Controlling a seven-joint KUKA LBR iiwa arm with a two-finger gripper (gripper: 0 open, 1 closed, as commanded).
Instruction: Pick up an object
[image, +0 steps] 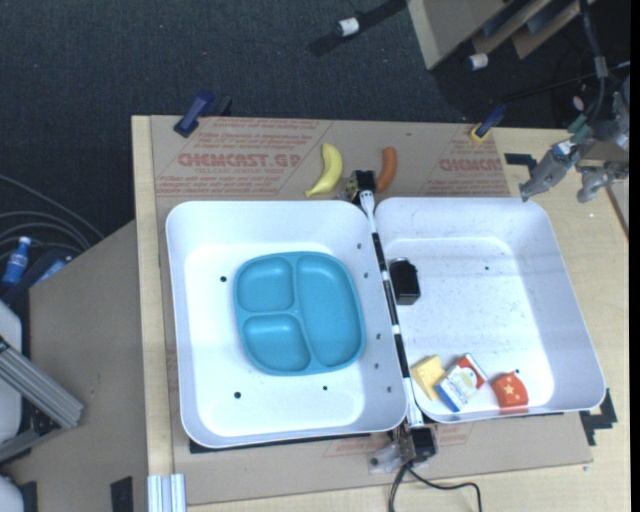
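Note:
Three small objects lie along the near edge of the right bin (520, 250): a yellow wedge (428, 375), a white, red and blue carton (460, 384) and a red piece (511, 390). My gripper (562, 180) hangs over the far right corner of that bin, well away from them. Its fingers are spread open and hold nothing.
A blue divided plate (299, 311) lies in the left bin (200, 260). A black block (404, 281) sits on the divider between the bins. A yellow banana (326, 170) and an orange piece (386, 167) rest on the bench behind the bins.

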